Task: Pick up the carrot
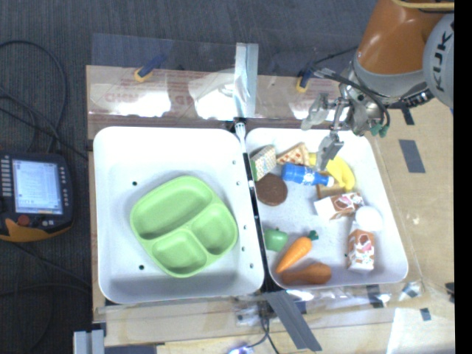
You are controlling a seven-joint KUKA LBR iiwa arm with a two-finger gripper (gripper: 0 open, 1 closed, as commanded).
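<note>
The carrot is orange with a small green top. It lies tilted near the front of the right bin, between a green pepper and a brown sausage-shaped piece. My gripper hangs over the bin's far edge, well behind the carrot. It is open with nothing between its fingers. One grey finger points down toward a blue bottle and a yellow banana.
Crowding the right bin are a brown cookie, a toast slice, a small carton, a white egg, a snack box and a milk carton. A green divided plate lies in the left bin.
</note>
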